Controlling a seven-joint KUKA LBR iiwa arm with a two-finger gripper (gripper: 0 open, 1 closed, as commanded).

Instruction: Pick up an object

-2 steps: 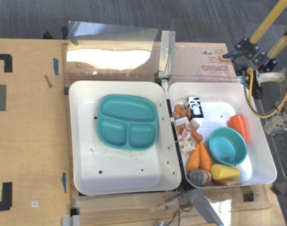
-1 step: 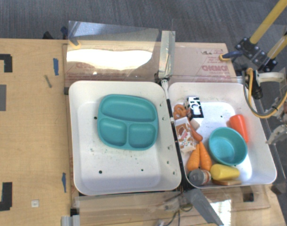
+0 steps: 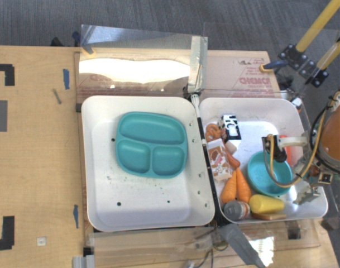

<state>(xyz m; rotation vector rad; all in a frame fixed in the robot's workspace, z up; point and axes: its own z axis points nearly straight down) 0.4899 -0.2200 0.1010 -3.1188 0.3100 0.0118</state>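
Gripper (image 3: pixel 309 195) | near right corner of white right bin (image 3: pixel 253 102), beside round teal bowl (image 3: pixel 260 176), likely to grab | jaws: cannot tell

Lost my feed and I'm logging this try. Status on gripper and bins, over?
Gripper at near right corner of right bin, grasp unclear. Teal bowl beside it, yellow piece and carrots crowded close. Teal plate in left bin.

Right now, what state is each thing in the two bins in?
teal divided plate, flat, right side up, in the left bin.
teal bowl, open side up, in the right bin.
two carrots, lying side by side, left of the bowl.
yellow fruit, lying by the near wall.
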